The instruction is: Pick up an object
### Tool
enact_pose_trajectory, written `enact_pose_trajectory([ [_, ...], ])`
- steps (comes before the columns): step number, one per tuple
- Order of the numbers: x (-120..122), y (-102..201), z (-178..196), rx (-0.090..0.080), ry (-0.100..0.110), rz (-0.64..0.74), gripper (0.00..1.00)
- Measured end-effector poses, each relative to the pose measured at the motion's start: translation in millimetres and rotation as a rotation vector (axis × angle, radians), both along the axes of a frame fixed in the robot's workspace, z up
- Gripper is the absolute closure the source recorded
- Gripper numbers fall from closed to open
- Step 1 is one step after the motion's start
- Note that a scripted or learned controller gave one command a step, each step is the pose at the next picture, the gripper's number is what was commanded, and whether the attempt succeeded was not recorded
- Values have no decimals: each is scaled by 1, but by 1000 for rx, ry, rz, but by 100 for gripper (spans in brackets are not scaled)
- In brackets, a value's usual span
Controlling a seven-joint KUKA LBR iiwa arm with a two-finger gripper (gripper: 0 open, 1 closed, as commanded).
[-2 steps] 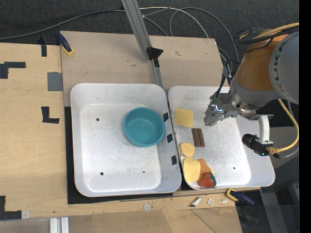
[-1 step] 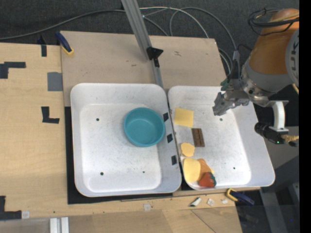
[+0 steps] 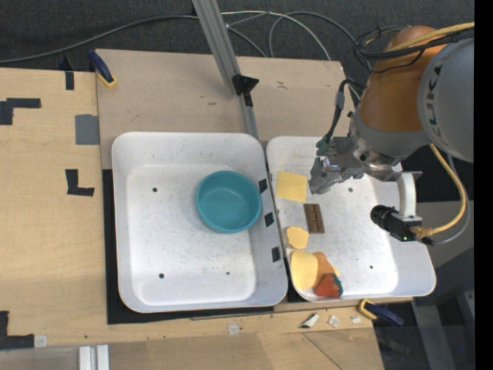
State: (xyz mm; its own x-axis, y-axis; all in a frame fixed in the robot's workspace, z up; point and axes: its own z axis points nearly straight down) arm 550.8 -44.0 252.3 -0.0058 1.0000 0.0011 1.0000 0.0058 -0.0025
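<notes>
- Bar (image 3: 313,218), brown, lies mid left in the right bin (image 3: 385,280): you'd judge it stiff, light; pinch its long sides.
- Gripper (image 3: 320,179) hovers beyond it, nothing seen held; whether it's spread, you can't tell.

Left bin (image 3: 139,284): open floor all round the central teal bowl (image 3: 228,200). Right bin (image 3: 385,284): left strip crowded by yellow square (image 3: 292,186), brown bar (image 3: 313,218), yellow pieces (image 3: 302,267), red piece (image 3: 329,286); right half bare, the arm (image 3: 400,99) overhanging its top.
</notes>
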Motion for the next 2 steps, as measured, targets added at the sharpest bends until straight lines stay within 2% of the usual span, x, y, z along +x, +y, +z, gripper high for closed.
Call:
enact_pose_trajectory([
  [1,-5,52,3,1,-1,1,100],
  [2,-14,112,-13,0,2,2,100],
])
